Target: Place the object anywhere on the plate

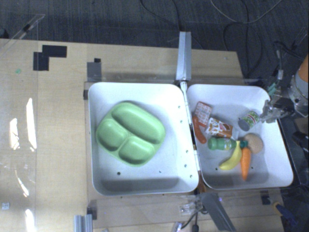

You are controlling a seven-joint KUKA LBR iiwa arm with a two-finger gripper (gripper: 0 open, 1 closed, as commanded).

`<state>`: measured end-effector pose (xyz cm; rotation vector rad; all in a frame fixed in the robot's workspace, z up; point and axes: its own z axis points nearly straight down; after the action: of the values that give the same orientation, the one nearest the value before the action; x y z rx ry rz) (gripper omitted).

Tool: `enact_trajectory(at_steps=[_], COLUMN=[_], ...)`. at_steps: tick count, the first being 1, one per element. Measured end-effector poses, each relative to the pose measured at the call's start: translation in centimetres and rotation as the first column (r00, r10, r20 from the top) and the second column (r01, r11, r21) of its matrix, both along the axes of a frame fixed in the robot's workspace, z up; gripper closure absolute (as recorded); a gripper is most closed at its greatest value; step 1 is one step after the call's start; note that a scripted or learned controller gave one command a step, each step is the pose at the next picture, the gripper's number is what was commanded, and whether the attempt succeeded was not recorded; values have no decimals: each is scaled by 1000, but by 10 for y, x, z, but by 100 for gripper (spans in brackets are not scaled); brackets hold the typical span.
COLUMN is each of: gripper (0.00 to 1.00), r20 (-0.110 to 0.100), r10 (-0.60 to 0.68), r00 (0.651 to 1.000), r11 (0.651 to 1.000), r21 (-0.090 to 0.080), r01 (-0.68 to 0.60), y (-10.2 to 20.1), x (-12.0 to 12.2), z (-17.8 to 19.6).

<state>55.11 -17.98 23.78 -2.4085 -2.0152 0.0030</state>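
I hang my gripper (270,112) over the right bin (276,174), just to the right of the can (249,120). At this slant I cannot tell whether it is spread or closed, and nothing can be seen held in it.

The task names no single object. Since the can is the nearest thing to me, I judge it the likeliest pick. It lies on the bin floor just left of and slightly below my tip, close to touching. It seems tipped on its side, with its long axis running roughly from lower left to upper right, more or less towards me, though it is too small to be sure.

Below the can sits a round brown lump (254,143). Further below that are a carrot (245,162), standing almost upright in the view, and a banana (231,158). To the can's lower left is a green bottle (222,143). To its left are a small carton (219,126) and a red packet (202,112).

The green plate (131,133) lies well to the left of the can, in the left bin (145,180), with nothing on it. By my reckoning, the coming move needs a short shift left and down onto the can, then a long carry leftwards over the wall between the bins.
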Motion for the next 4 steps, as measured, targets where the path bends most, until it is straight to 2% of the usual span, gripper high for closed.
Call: enact_trajectory(at_steps=[1, 2, 3, 4], gripper=[100, 100, 100, 100], r20=[2, -1, -1, 3], r10=[-112, -166, -104, -328], r00=[994, 986, 995, 945], r11=[994, 986, 995, 945], r21=[-1, 0, 0, -2], r01=[112, 166, 104, 328], y=[-10, 24, 30, 27], x=[-46, -62, -63, -41], z=[52, 56, -16, 117])
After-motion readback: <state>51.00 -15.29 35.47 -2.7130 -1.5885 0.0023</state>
